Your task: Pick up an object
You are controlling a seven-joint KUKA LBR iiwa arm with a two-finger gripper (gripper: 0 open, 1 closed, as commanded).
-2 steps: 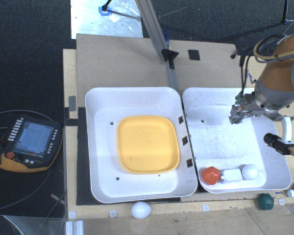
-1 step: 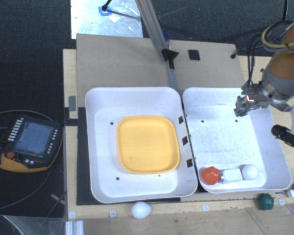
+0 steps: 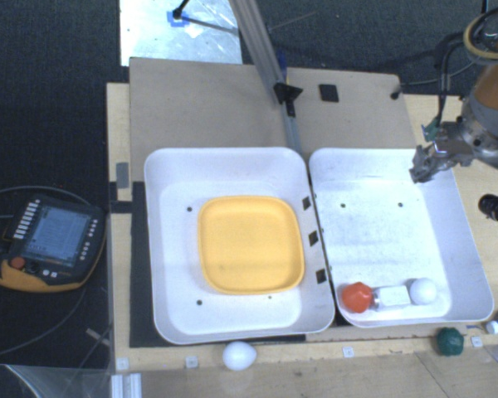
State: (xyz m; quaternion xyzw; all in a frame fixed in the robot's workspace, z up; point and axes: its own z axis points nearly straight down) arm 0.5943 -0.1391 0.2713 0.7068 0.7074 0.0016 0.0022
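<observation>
Over the far right corner of the right bin (image 3: 469, 247), in the camera view, the gripper (image 3: 423, 166) hangs at the end of the arm (image 3: 490, 114), which reaches in from the right. Nothing is seen between its tips, so it carries no load. Whether it is released or clenched I cannot tell; the tip is dark and small against the white wall.

Things worth picking sit well apart from it, along the near wall of that same bin. A red ball (image 3: 357, 297) lies at the near left corner, a small white block (image 3: 393, 296) just beside it, and a white ball (image 3: 422, 290) touching or almost touching the block's other end. They are lined up against the wall, likely because round things settle at the bin's edge. That crowding would make a clean grasp harder, since the tips need room on both sides.

The left bin (image 3: 170, 222) holds a yellow plate (image 3: 251, 244) lying flat in its middle, broad and shallow, a poor fit for two narrow tips.

Outside the bins, a white egg (image 3: 239, 355) rests on the bench in front of the left bin, and a green ball (image 3: 450, 341) sits near the right bin's front corner. A handheld control pad (image 3: 48, 245) lies off to the left.

The task looks barely begun: the arm must cross the bin and come down.
</observation>
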